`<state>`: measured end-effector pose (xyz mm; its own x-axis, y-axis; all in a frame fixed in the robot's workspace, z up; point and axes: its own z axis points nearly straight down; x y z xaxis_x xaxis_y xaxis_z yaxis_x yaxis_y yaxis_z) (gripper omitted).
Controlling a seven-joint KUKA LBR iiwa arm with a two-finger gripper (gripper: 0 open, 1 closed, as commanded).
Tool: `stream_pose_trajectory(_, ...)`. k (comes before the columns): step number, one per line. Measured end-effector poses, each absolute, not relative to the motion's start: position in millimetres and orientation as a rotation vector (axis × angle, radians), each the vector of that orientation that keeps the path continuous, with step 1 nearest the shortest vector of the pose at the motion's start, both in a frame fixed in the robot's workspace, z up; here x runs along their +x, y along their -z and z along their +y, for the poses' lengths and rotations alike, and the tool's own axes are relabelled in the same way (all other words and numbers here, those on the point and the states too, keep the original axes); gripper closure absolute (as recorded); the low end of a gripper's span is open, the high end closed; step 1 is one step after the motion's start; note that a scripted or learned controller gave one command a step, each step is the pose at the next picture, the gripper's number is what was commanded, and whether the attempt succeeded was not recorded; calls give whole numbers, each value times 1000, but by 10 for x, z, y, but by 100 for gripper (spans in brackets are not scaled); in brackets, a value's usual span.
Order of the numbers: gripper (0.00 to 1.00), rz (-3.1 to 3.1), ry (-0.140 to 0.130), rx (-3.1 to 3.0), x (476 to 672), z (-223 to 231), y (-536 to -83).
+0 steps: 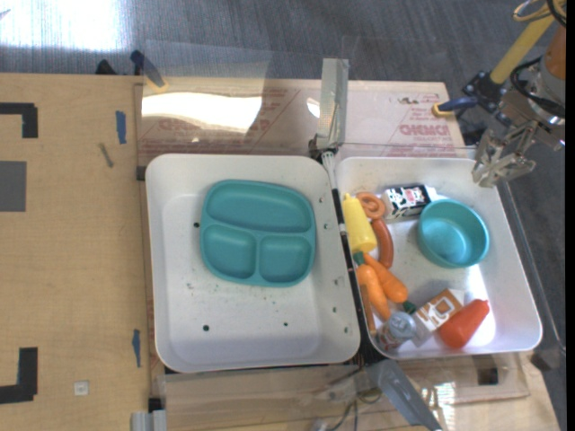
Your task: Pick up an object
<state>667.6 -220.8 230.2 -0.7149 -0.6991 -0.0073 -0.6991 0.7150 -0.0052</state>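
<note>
So the gripper [499, 162] is parked up at about 1 o'clock over the right bin [521, 268], right above its top-right corner. Fingers hang down with a modest gap between them and nothing in it, so it's open and empty.

All the pickable stuff sits in that right bin: a teal bowl [454, 233] near the middle, a small black and white carton [406, 199] at 11 o'clock from the bowl, and a crowded strip along the left wall with a corn cob [358, 223], a sausage [384, 242] and a carrot [381, 285]. Down at 6 o'clock there's an orange box [437, 310] and a red pepper [464, 322]. The left bin [171, 268] just has a teal divided plate [258, 232].

What I'd worry about: the left-wall pile is packed tight (things touching or overlapping), so fingers could land on two items or jam against the wall. The bowl's rounded rim looks slippery for a narrow pinch. Dropping straight down from here probably clips the bin corner.
</note>
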Motion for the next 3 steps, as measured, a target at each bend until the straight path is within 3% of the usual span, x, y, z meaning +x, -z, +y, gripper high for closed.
stream_pose_trajectory(1, 100, 2812, 0, -1394, 5988, -2230, -1787)
stream_pose_trajectory(2, 100, 2521, 15, -1854, 6244, -2222, -2596)
stream_pose_trajectory(3, 100, 2390, 6, -2026, 6639, -2220, -2606)
